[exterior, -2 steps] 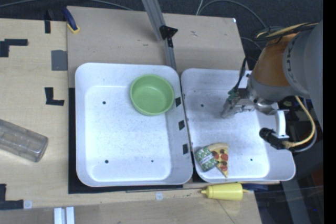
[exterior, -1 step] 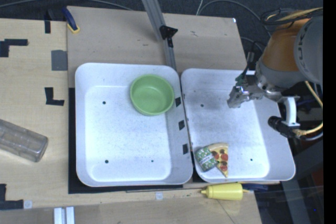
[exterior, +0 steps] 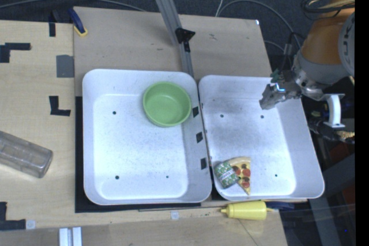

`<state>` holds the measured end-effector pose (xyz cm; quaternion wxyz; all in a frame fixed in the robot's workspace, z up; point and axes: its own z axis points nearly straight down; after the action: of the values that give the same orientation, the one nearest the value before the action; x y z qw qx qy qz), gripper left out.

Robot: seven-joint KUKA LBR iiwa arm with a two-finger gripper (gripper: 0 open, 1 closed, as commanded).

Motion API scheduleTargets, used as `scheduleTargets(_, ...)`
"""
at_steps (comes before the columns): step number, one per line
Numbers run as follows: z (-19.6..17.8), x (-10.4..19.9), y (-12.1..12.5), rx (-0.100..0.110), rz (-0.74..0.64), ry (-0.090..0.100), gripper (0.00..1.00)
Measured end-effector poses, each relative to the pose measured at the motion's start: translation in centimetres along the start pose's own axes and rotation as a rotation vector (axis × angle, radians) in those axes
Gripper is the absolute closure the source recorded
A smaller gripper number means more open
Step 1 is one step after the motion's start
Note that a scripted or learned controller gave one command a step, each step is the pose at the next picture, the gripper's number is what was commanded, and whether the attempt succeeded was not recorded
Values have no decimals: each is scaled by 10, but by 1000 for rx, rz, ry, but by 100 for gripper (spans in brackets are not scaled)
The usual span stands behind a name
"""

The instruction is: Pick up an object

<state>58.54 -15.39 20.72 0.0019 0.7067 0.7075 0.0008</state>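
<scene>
Down at the bottom edge, a yellow bottle [exterior: 245,210] lies on the bench [exterior: 127,37] just below the right bin [exterior: 288,141]. Inside that bin's lower left corner sits a pizza slice toy [exterior: 234,173], flat on the floor. Over in the left bin [exterior: 115,147], a green bowl [exterior: 166,103] rests near the upper right. At upper right, the gripper [exterior: 270,98] hovers over the right bin's top area, well apart from the pizza; whether it's parted or closed, can't tell.

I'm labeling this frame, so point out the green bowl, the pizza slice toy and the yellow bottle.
green bowl [exterior: 167,103]: camera view, centre of its inside.
pizza slice toy [exterior: 235,173]: camera view, middle of the topping side.
yellow bottle [exterior: 249,211]: camera view, middle of its body.
</scene>
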Motion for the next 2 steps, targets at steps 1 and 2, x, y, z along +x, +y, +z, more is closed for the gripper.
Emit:
scheduleTargets(1,-53,0,2,-1,-1,0,100)
scheduleTargets(2,-41,52,3,6,-5,3,100)
